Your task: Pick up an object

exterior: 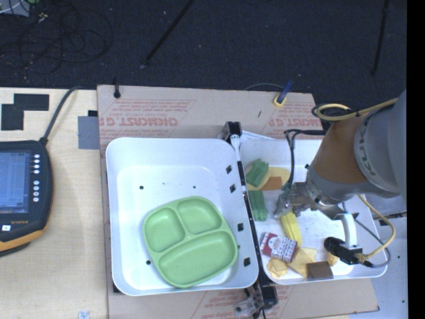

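Observation:
My gripper (287, 208) is low in the right bin (302, 148), at its left-middle. It hangs right over the top end of a yellow corn cob (291, 228), which lies lengthwise just below it. A green ridged piece (256, 173) and a yellow sponge-like block (275, 177) lie up and to the left of the gripper. A long green vegetable (258, 206) lies along the bin's left wall. The arm hides the bin's upper right part.
Near the right bin's front edge lie a red and white box (279, 246), yellow wedge pieces (300, 261) and a brown block (319, 270). The left bin (133, 158) holds a green divided plate (190, 240). A tablet-like pendant (20, 188) lies at the far left.

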Controlling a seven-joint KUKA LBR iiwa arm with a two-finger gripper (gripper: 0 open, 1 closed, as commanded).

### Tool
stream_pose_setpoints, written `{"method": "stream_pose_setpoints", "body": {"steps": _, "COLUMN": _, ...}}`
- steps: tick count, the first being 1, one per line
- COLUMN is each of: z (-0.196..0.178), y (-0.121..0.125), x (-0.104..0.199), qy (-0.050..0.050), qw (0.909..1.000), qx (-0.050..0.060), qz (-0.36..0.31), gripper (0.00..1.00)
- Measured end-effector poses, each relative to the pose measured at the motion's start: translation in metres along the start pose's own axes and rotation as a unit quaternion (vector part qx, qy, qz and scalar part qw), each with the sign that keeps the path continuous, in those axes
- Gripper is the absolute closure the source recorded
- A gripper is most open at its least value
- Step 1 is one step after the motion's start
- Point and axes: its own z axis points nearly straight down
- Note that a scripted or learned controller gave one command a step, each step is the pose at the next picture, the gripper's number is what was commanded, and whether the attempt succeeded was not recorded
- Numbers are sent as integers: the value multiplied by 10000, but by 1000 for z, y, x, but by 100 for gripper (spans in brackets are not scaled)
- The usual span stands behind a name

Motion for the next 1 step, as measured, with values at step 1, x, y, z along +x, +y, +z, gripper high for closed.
{"method": "stream_pose_setpoints", "body": {"steps": 1, "z": -106, "y": 35, "x": 88, "qy": 8, "qw": 10000, "qx": -56, "qz": -28, "gripper": 100}}
